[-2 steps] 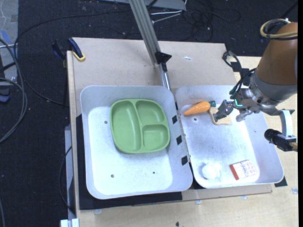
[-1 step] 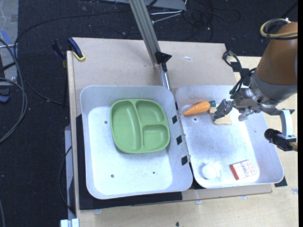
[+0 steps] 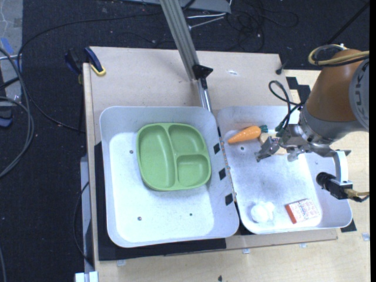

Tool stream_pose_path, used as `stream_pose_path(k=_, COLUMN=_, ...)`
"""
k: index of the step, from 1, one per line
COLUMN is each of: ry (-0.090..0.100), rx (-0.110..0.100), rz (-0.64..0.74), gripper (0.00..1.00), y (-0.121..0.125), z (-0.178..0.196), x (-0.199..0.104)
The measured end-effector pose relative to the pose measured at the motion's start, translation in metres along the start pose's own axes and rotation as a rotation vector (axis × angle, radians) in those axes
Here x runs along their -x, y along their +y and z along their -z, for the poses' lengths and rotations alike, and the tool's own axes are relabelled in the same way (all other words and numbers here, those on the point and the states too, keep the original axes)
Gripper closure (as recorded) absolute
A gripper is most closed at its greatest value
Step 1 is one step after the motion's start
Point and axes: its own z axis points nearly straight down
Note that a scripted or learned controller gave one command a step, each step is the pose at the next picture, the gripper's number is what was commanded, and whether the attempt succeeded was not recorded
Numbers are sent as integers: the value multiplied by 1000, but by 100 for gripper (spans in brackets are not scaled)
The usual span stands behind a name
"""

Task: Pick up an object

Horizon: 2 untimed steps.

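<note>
We see two shallow white bins side by side on a pale wooden bench [image 3: 147, 75]. The left white bin [image 3: 123, 210] holds a light green plastic plate with three compartments [image 3: 174, 156], lying flat towards the bin's far half. The right white bin [image 3: 276, 187] holds three things: an orange plastic carrot with a green tip [image 3: 244, 134] near the far left corner, a small white rounded object [image 3: 262, 212] near the front edge, and a small red and white box [image 3: 302, 211] just to the right of it, apart from it. The grey arm with the orange band [image 3: 335, 96] reaches in from the right, and its two-finger gripper [image 3: 265, 150] hangs over the right bin, close beside the carrot's green end. We can make out a dark fingertip pointing left and downward with nothing between the fingers, but we cannot tell how far they are spread.
</note>
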Motion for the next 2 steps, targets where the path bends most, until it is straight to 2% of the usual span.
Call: stream_pose_path(k=2, ry=-1, rx=6, rz=1, gripper=0, y=-5, z=-85, x=-4)
